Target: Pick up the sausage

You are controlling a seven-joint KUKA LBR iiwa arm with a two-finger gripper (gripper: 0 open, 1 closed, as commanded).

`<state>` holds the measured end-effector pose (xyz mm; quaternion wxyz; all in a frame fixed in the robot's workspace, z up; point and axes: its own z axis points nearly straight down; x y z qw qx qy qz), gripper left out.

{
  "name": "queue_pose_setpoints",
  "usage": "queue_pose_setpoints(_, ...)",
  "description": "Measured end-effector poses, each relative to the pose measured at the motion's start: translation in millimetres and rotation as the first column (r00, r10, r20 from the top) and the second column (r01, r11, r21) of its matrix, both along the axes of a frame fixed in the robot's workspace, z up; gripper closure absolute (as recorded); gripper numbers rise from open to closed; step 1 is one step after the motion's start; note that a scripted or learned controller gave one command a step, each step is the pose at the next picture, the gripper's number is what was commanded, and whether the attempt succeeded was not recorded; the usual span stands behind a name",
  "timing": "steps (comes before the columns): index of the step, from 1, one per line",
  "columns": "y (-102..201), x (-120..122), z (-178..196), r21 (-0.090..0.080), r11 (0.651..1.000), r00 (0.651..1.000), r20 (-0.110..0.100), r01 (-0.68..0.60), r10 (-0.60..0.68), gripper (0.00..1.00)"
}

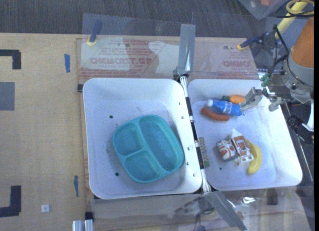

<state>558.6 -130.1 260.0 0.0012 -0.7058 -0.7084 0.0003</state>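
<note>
Sausage not picked yet. It lies flat on the floor of the right bin, upper-left area, close to the divider between the two bins. A blue-and-white bottle lies along its upper side, touching or nearly so, with an orange piece at the bottle's far end.

Pincer sits at the right bin's upper-right part, just right of the orange piece and bottle, near but apart from the sausage. Two light fingers look spread with nothing between them. Height above the bin floor hard to judge from this angle.

Status, as I read it: approach stage at best. No contact, no grasp, no lift. All of the real work is left: get over the sausage, come down, pinch, raise.

Concern: the bottle crowds the sausage's upper side, so a finger may land on the bottle or push both. The side facing the bin's open middle looks clearer.

Rest of right bin: a small red-and-white carton and a banana side by side lower down, well apart from the sausage. Left bin holds a teal divided plate. Both bins on the tan worktop.
</note>
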Motion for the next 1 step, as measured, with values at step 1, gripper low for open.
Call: queue_pose_setpoints(1, -1.1, 0.8, 10.2, -0.001, 1.000, 1.000, 0.003, 0.002, -0.002, 1.00)
